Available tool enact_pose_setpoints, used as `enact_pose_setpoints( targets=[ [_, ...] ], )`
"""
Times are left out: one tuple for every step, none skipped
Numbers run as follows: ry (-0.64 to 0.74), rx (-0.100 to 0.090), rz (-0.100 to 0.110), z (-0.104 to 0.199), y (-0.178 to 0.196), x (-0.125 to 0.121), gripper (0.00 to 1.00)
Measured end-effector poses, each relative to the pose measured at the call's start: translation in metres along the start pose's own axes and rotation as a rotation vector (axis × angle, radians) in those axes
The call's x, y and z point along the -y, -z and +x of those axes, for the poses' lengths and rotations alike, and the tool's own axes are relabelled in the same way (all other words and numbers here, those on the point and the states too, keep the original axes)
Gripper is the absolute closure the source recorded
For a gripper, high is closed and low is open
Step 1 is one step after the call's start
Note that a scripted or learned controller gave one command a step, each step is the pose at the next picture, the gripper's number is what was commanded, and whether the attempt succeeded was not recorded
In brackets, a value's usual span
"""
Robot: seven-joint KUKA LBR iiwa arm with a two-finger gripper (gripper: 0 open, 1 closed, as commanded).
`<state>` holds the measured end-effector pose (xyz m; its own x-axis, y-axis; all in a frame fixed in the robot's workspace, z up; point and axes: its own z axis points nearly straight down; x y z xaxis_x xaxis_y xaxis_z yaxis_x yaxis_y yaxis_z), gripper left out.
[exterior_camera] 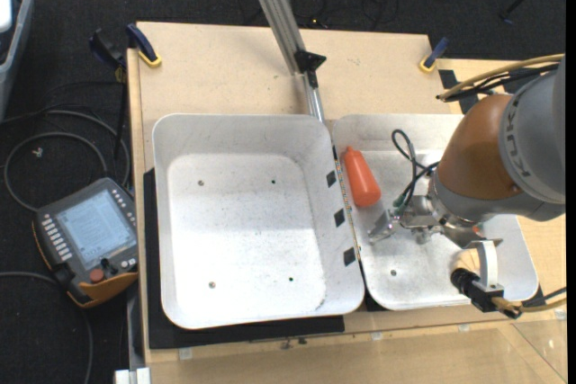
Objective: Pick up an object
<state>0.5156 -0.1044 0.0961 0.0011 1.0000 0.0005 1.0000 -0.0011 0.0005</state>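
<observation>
Spanning most of the frame, the bench (pixel 234 67) carries two white bins side by side. Left bin (pixel 180 148) is the bigger in view, its floor speckled grey with four small dark dots. Right bin (pixel 378 288) sits against it, the rims meeting along a line with three black tabs. The arm (pixel 513 148) reaches in from the right, grey body, orange band, covering the right bin's right half. A pendant (pixel 88 238) with a grey screen and orange base lies on the floor left of the bench. A metal pole (pixel 274 0) slants down from top centre to the bins' shared top corner. The orange object (pixel 362 178) lies in the right bin near its left wall, upper part, lengthwise. The gripper (pixel 382 227) sits low over the right bin, just below and right of the object, apart from it; nothing between the fingers, which look slightly spread. Yellow clamps (pixel 148 58) grip the bench's top corners.
</observation>
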Motion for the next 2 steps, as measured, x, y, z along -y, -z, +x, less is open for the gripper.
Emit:
enact_pose_setpoints(
  targets=[
    [-0.001,0.002,-0.004,-0.001,0.010,-0.001,1.00],
    [0.004,0.001,-0.004,0.003,0.053,-0.004,1.00]
  ],
)
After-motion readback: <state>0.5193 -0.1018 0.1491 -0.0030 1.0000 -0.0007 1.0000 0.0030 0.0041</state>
